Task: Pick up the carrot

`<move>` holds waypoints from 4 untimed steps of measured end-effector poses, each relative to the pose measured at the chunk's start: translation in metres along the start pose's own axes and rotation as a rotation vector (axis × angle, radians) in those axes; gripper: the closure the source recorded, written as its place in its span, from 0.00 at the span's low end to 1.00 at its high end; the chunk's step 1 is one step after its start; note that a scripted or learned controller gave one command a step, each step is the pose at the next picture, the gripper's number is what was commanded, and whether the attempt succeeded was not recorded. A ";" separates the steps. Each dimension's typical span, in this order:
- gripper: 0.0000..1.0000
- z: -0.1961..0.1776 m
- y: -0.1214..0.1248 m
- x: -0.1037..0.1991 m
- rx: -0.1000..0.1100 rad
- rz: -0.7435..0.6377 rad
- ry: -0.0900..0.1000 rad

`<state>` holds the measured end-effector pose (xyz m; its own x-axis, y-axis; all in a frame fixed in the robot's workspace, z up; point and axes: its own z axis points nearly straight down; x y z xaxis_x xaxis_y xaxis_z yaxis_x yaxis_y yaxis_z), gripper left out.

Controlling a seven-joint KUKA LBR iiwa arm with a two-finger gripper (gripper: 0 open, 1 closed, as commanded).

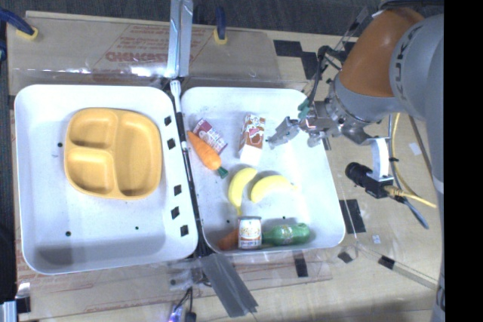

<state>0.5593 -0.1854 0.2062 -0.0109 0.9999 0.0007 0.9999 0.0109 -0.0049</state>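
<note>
End effector [284, 133] empty; carrot [205, 151] orange, green-tipped, lying diagonal.

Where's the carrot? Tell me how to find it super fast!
Look in the right-hand shallow white bin, along its left wall next to the divider. The small orange toy carrot with a green tip lies slanted there, just below a red-and-white packet. It is the only long, pointed orange thing; the two yellow bananas nearby are curved.

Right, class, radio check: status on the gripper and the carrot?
Gripper over right bin, holding nothing. Carrot lying by left wall, untouched. Small packet right beside it.
</note>
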 end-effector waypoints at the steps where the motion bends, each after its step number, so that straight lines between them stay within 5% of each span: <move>1: 0.00 0.013 0.006 0.101 -0.001 -0.370 -0.001; 2: 0.00 0.101 0.048 0.088 -0.001 -0.438 0.000; 3: 1.00 0.091 0.050 0.089 -0.001 -0.444 -0.001; 4: 0.00 0.091 0.050 0.089 -0.001 -0.444 -0.002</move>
<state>0.6075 -0.0961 0.1149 -0.4393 0.8983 0.0008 0.8983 0.4393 -0.0033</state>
